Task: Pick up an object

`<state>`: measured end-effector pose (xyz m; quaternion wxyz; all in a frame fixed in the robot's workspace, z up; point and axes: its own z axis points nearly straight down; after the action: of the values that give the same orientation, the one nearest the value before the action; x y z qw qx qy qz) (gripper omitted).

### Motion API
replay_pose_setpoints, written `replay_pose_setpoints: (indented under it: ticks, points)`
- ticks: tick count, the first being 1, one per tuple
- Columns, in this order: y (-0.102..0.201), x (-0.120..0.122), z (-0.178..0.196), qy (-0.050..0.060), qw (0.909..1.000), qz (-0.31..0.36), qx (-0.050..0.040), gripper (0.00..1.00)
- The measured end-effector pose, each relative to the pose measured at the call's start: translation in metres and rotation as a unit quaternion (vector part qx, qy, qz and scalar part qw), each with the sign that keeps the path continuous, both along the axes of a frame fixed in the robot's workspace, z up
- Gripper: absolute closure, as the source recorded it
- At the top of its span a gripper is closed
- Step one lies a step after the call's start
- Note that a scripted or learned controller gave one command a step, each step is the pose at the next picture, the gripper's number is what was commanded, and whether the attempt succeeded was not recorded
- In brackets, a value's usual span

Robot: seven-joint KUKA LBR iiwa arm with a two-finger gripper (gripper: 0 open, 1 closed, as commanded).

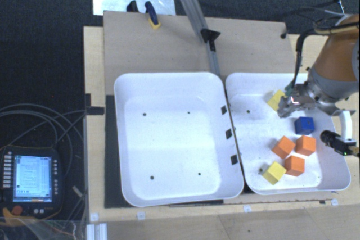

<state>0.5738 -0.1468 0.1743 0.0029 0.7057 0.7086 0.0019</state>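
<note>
The two-finger gripper (pixel 288 104) hovers over the right shallow white bin (pixel 250 84), beside a small yellow cube (pixel 275 100) (grip undetermined).

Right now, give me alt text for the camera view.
A grey-and-orange robot arm reaches from the right into the right white bin, its gripper beside a yellow block. Three orange blocks, a blue block and another yellow block lie nearby.
</note>
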Motion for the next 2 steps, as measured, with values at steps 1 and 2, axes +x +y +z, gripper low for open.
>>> replay_pose_setpoints:
  ticks: [1, 2]
  points:
    - [-0.003, -0.004, 0.063, -0.001, 1.0000, 0.000, -0.0004, 1.00]
    - [-0.003, -0.002, 0.118, -0.001, 1.0000, 0.000, -0.0004, 1.00]
